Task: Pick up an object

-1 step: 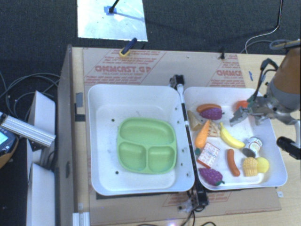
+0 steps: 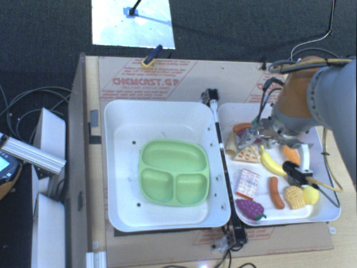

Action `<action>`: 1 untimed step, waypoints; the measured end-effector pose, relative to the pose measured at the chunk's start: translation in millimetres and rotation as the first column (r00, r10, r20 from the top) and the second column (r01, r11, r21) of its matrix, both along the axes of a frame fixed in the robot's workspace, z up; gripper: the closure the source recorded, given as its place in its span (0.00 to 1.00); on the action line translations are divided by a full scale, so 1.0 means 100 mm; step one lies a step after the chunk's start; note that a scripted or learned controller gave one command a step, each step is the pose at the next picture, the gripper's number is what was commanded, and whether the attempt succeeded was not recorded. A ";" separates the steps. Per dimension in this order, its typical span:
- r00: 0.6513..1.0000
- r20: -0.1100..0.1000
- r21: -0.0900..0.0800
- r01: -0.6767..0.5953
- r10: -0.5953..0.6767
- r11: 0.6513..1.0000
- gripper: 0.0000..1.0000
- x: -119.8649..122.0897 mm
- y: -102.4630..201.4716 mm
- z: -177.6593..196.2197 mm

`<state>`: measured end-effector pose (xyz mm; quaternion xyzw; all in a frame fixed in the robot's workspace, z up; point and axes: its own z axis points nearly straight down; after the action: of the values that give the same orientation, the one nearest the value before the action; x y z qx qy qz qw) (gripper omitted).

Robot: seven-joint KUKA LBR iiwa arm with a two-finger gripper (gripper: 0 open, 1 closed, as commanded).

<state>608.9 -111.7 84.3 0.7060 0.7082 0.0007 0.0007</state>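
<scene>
The bench is bearing two white bins; the gripper (image 2: 249,137) is hovering low in the right bin (image 2: 323,214) over the pizza slice (image 2: 249,154) (pincer state: cannot tell), seemingly approaching; next it needs closing and lifting

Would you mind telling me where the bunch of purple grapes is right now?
The purple grapes lie in the right bin, at its near-left corner, just below the white card and left of the sausage.
</scene>
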 end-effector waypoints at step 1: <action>1.000 -0.002 0.000 0.002 -0.002 1.000 0.00 -0.44 0.19 0.00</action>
<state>565.1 -92.3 84.0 0.7066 0.7076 0.0002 0.0000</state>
